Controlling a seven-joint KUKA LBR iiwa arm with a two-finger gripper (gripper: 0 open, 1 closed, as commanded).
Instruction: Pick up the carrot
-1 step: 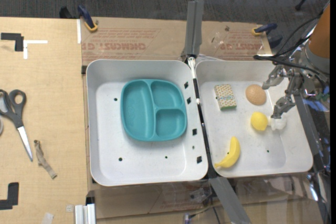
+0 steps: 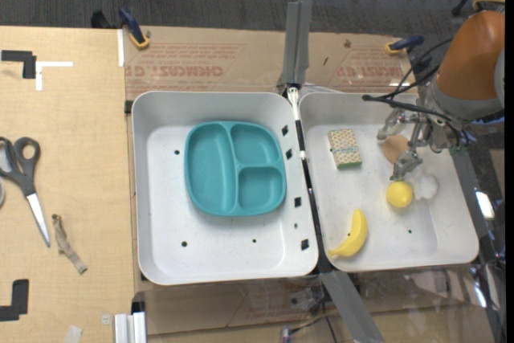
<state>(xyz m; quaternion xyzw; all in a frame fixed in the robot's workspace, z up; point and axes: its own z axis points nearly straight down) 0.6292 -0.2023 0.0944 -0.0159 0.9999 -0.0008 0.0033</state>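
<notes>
I see the gripper [image 2: 404, 165] low over the right bin [image 2: 450, 253], near its back edge. I cannot tell whether it is wide or narrow. The carrot [image 2: 393, 148], if I read it right, is the pale orange lump just left of the gripper, partly hidden by it. A lemon [image 2: 399, 194] lies just below the gripper, a banana [image 2: 352, 235] nearer the front, and a sponge [image 2: 344, 149] to the left. The left bin [image 2: 152, 197] holds a teal plate [image 2: 235, 168].
</notes>
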